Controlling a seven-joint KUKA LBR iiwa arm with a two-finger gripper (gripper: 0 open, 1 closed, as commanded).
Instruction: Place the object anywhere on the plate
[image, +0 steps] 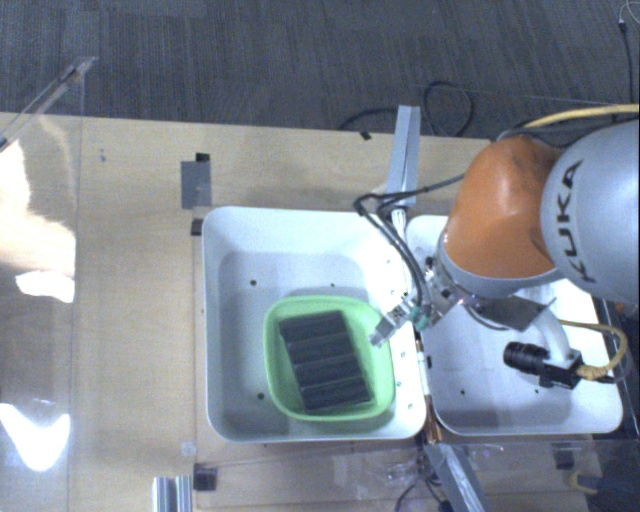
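A dark ribbed block (322, 361) is seen lying flat on a green plate (276, 352) in the left white bin (230, 300). The gripper (392, 322) is held just beside the plate's right rim, under the grey and orange arm (520, 220); whether it is open or closed cannot be told.

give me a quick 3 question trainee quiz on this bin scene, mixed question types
1. True or false: the dark ridged block lies on the green plate.
2. Which bin holds the plate: A, the left bin, or B, the right bin?
3. Fill in: the gripper sits over the plate's ____ edge in the camera view.

Key:
1. True
2. A
3. right
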